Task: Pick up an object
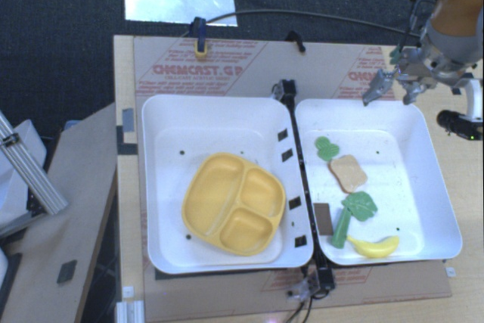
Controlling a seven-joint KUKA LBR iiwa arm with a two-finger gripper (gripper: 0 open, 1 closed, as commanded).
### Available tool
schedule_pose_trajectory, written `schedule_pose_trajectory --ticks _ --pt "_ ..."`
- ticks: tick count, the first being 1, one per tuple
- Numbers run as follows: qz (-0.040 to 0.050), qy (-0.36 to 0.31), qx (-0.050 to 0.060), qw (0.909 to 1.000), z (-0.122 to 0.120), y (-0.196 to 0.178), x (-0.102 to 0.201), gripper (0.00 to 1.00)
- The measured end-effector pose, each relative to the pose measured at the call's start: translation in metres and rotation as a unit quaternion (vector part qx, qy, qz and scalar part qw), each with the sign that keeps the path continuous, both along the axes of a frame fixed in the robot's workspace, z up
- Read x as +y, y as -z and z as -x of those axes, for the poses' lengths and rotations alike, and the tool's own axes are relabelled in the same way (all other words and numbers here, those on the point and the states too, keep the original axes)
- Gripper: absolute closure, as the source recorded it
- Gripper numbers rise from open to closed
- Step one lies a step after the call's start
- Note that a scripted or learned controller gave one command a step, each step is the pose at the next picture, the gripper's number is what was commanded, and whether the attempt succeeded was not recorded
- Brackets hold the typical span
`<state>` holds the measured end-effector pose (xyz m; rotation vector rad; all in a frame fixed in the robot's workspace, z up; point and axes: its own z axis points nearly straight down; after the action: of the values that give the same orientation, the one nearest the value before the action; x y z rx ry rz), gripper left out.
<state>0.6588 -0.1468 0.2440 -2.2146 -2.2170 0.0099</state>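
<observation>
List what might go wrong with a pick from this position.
1. The gripper, open, hangs over the right bin's far rim; a straight descent might strike the rim.
2. The bread slice, green leaf and broccoli lie close together, so the fingers may nudge neighbours.
3. The banana lies near the front wall, leaving little finger room.

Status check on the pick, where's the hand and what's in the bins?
Hand open, nothing in it, above the right bin's back rim. Banana, green tree piece, bread slice lying untouched in that bin. Nothing in the way.
</observation>
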Motion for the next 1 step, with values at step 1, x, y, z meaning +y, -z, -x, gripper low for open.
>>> schedule_pose_trajectory --ticks 1 --pt "0.0009 -0.001 -0.006 1.0 -0.0023 -0.008 0.0003 0.0"
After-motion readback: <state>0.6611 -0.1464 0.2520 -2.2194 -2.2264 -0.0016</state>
